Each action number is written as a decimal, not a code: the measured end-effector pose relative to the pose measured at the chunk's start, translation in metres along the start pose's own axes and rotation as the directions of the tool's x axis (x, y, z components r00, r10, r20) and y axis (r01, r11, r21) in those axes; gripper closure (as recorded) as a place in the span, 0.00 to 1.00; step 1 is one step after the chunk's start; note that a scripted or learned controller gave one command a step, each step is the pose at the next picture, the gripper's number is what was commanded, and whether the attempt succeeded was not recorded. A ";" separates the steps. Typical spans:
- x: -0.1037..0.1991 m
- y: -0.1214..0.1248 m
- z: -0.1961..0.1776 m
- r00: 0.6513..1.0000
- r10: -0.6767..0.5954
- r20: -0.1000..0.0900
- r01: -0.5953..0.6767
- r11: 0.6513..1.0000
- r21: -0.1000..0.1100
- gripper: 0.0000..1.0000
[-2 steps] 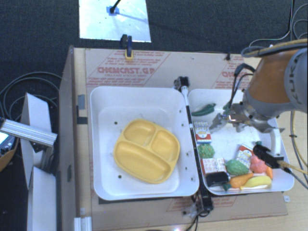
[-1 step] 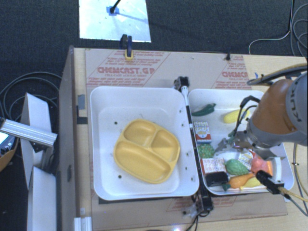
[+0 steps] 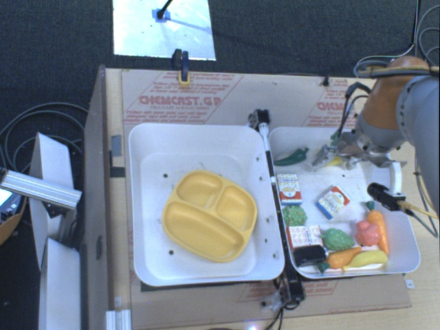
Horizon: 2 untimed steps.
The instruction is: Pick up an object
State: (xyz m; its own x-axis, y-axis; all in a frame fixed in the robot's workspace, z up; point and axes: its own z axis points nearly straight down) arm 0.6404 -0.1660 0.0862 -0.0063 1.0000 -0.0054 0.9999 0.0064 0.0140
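Far left of the gripper [image 3: 335, 153] lies a yellow divided plastic tray [image 3: 210, 214]; just left, a green toy pepper [image 3: 292, 157]. Below it, a small white carton [image 3: 333, 201] waits; grip state unclear, nothing visibly lifted yet

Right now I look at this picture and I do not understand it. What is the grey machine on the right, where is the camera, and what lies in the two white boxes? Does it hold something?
The grey and orange machine is a robot arm. It reaches in from the right. Its gripper, a two-finger claw, hangs low over the far end of the right bin. The camera is fixed above the bench and looks down at a slant. The left bin holds a yellow tray with compartments. The right bin holds small toy foods: a green pepper, little cartons, a carrot, a banana. I cannot see anything between the fingers, so I would not say it holds something.
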 end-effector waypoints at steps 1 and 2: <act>-0.009 -0.114 0.001 1.000 0.011 -0.007 -0.011 1.000 0.022 0.00; -0.007 -0.108 -0.010 1.000 0.005 -0.005 -0.005 1.000 0.010 1.00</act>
State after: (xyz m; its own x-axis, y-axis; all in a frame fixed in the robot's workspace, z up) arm 0.5328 -0.1741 0.0952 -0.0017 1.0000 -0.0005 1.0000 0.0017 0.0035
